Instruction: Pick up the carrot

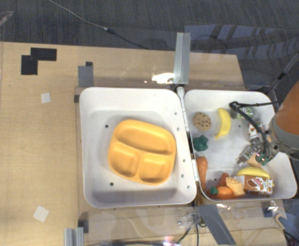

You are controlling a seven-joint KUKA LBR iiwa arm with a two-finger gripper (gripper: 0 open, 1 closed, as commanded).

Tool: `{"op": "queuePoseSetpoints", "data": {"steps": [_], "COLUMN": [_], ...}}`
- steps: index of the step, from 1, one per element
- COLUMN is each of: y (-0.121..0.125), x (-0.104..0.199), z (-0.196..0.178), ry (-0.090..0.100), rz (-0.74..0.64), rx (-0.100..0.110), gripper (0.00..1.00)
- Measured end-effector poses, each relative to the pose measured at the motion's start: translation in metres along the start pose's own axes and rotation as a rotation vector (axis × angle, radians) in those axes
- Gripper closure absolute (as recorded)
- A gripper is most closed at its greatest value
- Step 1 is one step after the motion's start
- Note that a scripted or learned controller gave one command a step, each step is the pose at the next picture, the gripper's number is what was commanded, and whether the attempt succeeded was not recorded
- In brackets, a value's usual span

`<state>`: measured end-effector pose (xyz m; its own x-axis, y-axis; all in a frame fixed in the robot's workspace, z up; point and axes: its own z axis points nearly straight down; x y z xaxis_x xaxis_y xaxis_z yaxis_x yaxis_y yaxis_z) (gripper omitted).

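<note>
The orange carrot [202, 170] lies lengthwise against the left wall of the right bin [226, 146], near its front. My gripper [248, 156] hangs over the right half of the same bin, well to the right of the carrot and just above a small banana [254, 172]. Nothing shows between the gripper and the carrot but bare bin floor. The arm's orange band [296, 111] covers the bin's right rim.
The right bin also holds a cookie [202, 120], a larger banana [222, 122], a green broccoli piece [200, 143], a tomato-like orange piece [225, 191] and a printed box [257, 185]. A yellow divided plate [142, 150] sits in the left bin [93, 137].
</note>
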<state>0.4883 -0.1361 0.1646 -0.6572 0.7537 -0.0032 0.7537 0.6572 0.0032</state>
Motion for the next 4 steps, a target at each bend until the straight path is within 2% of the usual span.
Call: {"op": "queuePoseSetpoints", "data": {"steps": [1, 2, 3, 4], "y": [0.073, 0.071, 0.023, 0.026], "x": [-0.018, -0.019, 0.023, 0.028], "z": [-0.008, -0.008, 0.075, 0.075], "ry": [-0.001, -0.002, -0.012, -0.012], "rz": [0.342, 0.345, 0.477, 0.606], "rx": [-0.002, -0.001, -0.009, -0.005], "gripper": [1.00, 0.00, 0.00, 0.00]}}
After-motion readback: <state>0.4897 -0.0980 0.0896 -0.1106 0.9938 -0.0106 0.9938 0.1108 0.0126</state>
